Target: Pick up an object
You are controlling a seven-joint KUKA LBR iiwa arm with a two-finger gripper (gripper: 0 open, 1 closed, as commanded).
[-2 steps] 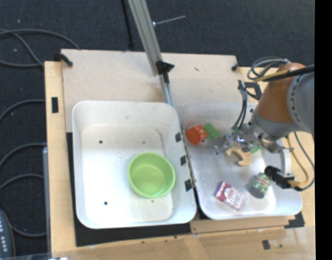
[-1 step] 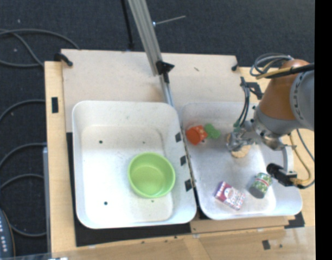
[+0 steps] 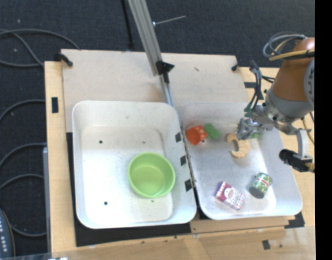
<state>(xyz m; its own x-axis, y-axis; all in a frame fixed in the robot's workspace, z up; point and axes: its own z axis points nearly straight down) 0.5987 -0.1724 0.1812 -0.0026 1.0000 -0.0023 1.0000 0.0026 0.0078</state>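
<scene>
Camera view: a tan, ring-shaped piece (image 3: 240, 148), pale and matte, lies in the right bin (image 3: 285, 199) at about one o'clock from that bin's middle. Gripper (image 3: 246, 129) sits just above it at twelve o'clock; its opening cannot be told.

The arm (image 3: 294, 85) runs off the right edge; the small can's (image 3: 260, 184) label seems too blurred to read.
</scene>
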